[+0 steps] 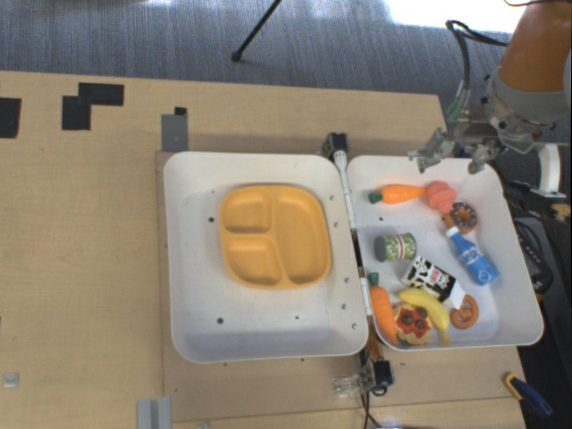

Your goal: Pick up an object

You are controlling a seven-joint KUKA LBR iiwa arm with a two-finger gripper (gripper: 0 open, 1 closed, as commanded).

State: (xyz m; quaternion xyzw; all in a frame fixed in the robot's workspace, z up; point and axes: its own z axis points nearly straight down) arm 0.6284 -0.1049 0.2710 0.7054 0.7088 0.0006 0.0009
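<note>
hovering above right bin (514, 266) far rim: gripper (456, 153), fingers spread, nothing between. right bin: carrot (399, 194), pink ball (439, 195), blue bottle (470, 256), green can (396, 247), banana (427, 307). left bin (188, 266): yellow divided plate (272, 236).

Two bins sit side by side on the worktop (89, 239) — the left bin (192, 329) holds a divided plate (273, 235). In the right bin (514, 320), a carrot (400, 194) lies at the back, a can (395, 247) mid-left, a bottle (471, 257) right, a banana (427, 307) in front — the hand (458, 153) hangs over the back rim
</note>
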